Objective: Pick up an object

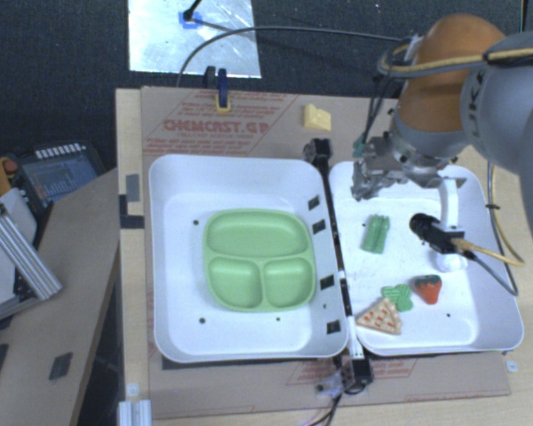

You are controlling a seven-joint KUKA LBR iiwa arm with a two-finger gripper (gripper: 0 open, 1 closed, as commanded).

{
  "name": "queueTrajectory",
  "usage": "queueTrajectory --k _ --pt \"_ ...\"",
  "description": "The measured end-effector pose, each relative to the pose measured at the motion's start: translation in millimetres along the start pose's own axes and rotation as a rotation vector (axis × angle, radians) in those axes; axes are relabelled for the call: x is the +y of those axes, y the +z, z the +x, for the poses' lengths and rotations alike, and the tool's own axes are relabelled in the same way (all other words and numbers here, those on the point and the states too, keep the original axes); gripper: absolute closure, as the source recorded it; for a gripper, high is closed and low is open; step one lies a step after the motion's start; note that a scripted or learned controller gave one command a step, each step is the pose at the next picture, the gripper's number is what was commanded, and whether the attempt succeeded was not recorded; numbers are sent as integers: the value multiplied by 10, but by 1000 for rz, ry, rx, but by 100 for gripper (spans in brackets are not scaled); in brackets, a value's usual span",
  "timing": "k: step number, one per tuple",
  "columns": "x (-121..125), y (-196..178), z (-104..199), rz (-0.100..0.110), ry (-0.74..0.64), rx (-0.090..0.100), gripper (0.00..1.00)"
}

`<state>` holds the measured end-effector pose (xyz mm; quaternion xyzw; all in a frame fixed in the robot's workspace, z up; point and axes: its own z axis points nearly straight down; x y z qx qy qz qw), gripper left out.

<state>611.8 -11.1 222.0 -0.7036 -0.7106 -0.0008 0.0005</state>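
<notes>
The left bin [173,185] and the right bin [489,318] sit side by side on the desk [249,122], with a divided plate [256,259] at the left bin's middle and a wedge [317,116] on the desk at 12 o'clock of their seam. From the right bin's centre, a ridged block [376,234] lies at 9 o'clock and a toy strawberry [428,288] at 6. A leafy piece [396,296] lies just beside the strawberry at 7, and a pizza slice [379,317] beyond it at 7. The gripper [370,185] hangs over 11 o'clock.
</notes>
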Motion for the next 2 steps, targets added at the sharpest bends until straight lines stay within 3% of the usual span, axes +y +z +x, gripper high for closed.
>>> queueTrajectory --k 2 --pt "-262 87 1119 1 0 0 100"
